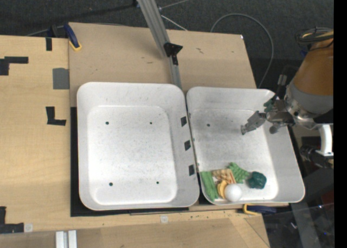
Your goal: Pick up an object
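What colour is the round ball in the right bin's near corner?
White. The ball shows best in the camera view, lying among the clutter.

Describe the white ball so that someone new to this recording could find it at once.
Start at the right-hand bin, the one below the pincer. Go to its near corner, where a small heap of objects lies. The white ball sits at the heap's front edge, beside a yellow piece and left of the dark green lump; it alone is round, smooth and white.
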Robot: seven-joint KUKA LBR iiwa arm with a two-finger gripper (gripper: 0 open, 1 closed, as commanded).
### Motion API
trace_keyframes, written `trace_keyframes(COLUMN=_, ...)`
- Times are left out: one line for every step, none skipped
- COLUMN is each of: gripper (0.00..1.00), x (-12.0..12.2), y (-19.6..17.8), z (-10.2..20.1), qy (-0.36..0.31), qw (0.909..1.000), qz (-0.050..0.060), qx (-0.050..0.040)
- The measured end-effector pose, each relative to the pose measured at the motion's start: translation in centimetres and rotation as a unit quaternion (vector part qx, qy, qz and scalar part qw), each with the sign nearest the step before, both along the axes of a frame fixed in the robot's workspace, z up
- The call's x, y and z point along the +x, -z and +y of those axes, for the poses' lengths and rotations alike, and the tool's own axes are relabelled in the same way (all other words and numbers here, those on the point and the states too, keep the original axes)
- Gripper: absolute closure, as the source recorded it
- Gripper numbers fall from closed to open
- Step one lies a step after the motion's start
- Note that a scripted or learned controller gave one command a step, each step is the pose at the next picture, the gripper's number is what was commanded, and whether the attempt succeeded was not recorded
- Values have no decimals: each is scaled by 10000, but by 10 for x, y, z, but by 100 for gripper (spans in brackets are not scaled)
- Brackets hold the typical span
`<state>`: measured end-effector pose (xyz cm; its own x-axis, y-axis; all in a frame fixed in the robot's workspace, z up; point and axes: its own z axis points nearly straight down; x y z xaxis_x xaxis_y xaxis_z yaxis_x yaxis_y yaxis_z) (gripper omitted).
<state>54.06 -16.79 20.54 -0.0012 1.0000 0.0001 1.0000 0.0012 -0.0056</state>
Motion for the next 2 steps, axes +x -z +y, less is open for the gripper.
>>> trace_keyframes(gripper=0, x=0, y=58, z=-9, qy=6, qw=10000, qz=10, qx=2)
trace_keyframes(gripper=0, x=-2, y=112, z=-8, qy=2, qw=10000, qz=11, qx=5)
